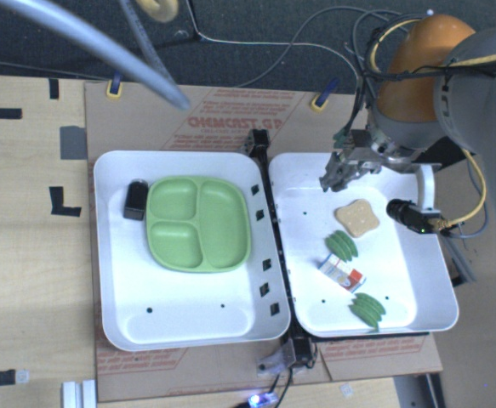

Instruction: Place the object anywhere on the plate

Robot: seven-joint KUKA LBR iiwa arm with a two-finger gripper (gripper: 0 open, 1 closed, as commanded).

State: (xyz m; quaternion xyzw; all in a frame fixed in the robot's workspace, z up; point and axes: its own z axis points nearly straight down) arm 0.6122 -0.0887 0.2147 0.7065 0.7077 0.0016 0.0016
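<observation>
Above right bin (pixel 418 308): claw (pixel 339 175) near back wall, spread not readable at this slant, nothing seen between tips. Candidate objects well apart from plate (pixel 199 224) in left bin (pixel 116 313): cracker (pixel 357 218) just below claw; green pod (pixel 342 244), red-white packet (pixel 343 273), second pod (pixel 367 308) nearer front. Likely faults: flat cracker slipping from pinch; pod and packet touching, hence double pick; early drop onto divider (pixel 273 236); nudging black block (pixel 135 200) beside plate.

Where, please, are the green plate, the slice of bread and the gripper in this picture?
green plate (pixel 199 224): camera view, on its centre dividers.
slice of bread (pixel 357 218): camera view, middle of its top face.
gripper (pixel 333 179): camera view, between its fingertips.
</observation>
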